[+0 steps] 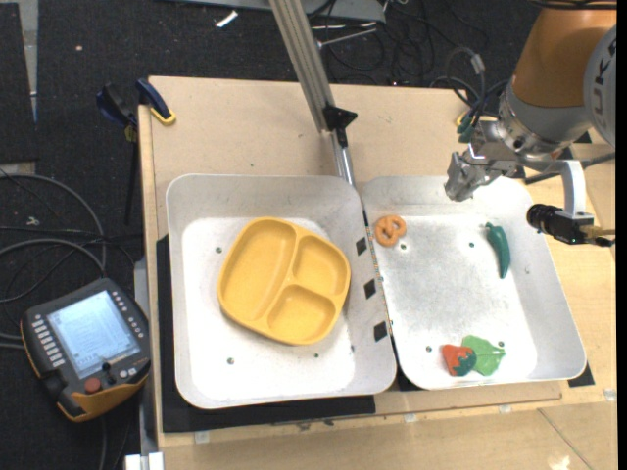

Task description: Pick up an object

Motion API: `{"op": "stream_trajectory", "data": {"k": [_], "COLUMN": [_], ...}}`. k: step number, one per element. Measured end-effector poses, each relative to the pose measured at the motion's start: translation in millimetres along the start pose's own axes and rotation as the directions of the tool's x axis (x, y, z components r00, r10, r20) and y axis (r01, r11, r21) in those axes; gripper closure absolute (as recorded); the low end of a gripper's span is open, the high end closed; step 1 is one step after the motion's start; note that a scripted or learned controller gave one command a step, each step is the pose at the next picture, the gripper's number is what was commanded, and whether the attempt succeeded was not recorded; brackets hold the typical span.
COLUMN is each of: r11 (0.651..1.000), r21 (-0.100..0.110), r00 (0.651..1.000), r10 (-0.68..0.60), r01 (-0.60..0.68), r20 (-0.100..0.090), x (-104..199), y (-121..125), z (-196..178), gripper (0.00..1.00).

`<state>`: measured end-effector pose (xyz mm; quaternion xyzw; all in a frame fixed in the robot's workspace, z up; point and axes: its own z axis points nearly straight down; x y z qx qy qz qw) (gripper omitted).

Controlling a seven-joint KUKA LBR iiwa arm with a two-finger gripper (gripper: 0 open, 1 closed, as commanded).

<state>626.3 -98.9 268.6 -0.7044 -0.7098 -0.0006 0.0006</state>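
The arm [563,57] reaches in from the right and hangs its gripper [460,186] over the far rim of the right bin [549,360], above bare floor near the back edge. Whether the claw is wide or narrow cannot be told at this angle; nothing is seen held in it. Its height suggests it is placed to choose a target, not to close on one.

The left bin [196,360] holds one yellow tray [284,280] with three compartments, lying askew, probably too broad and flat for a two-finger grip. The right bin carries the likelier targets, all well apart: a red and green toy [472,356] near the front wall, a green pepper [499,248] toward the right wall, and an orange pretzel [390,230] in the back left corner. The pretzel lies nearest the gripper, but just beside the wall, which could crowd a finger. A slanted pole [304,47] crosses above the bench behind the bins.
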Motion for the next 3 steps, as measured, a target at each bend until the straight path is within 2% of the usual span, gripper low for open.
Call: {"op": "stream_trajectory", "data": {"k": [1, 2, 3], "r11": [1.000, 1.000, 1.000], "r21": [0.003, 0.002, 0.003], "r00": [1.000, 1.000, 1.000], "r10": [0.001, 0.000, 0.000], "r01": [-0.001, 0.000, 0.000], "r20": [0.000, 0.000, 0.000], "x": [49, 104, 160], "y": [-12, -6, -20], "z": [14, 23, 36], "gripper": [1.00, 1.00, 1.00]}}
